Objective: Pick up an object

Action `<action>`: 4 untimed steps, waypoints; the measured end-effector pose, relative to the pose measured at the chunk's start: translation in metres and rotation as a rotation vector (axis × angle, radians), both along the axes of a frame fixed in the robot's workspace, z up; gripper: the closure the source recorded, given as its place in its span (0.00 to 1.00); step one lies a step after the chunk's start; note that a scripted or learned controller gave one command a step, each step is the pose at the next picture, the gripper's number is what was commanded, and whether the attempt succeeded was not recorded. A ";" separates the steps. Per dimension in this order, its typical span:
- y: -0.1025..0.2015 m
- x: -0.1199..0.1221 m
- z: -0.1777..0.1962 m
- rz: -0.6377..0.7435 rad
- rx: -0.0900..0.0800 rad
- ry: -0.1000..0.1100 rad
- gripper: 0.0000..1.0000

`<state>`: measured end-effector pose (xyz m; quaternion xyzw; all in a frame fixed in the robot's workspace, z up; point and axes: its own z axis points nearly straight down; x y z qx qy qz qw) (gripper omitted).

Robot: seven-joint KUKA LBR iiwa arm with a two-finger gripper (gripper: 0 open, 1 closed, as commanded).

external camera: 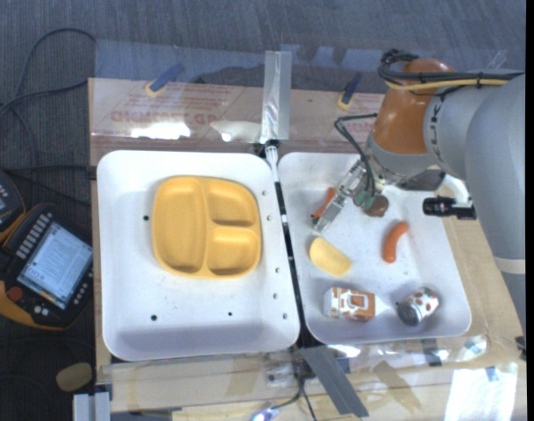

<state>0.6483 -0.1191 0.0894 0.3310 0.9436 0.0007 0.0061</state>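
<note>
Two white bins stand side by side on the surface [109,103], and their inner rims almost touch along the middle. The left bin [126,261] holds a yellow divided tray [205,224] in its middle, with bare white floor all around it up to the rim.

The right bin [451,279] is more crowded. The end effector [326,215] is in its far left part, low over the floor and close to the middle rim. It points down and to the left. I cannot tell how far it is open, and I see no thing between its tips. A small orange-red piece [323,204] lies just beside it, and a dark round object [374,204] sits at the wrist side. A yellow wedge [330,256] lies nearer, just beside the tip. An orange sausage [394,241] lies to the right, apart from the others. Along the near rim there are a small white and orange can [350,303] and a grey and red round toy [417,305], near each other. The most open floor in this bin is at its right side and between the sausage and the near row.

The cardboard [161,112] beyond the left bin has faint red print, too blurred to read. Two handheld screens [47,266] lie on the floor at the left, their text also unreadable.
</note>
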 end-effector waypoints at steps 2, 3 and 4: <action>-0.093 -0.061 0.002 -0.294 0.003 0.012 0.00; -0.046 -0.080 0.000 -0.589 0.004 -0.004 0.00; -0.028 -0.158 0.001 -0.896 0.008 -0.011 0.00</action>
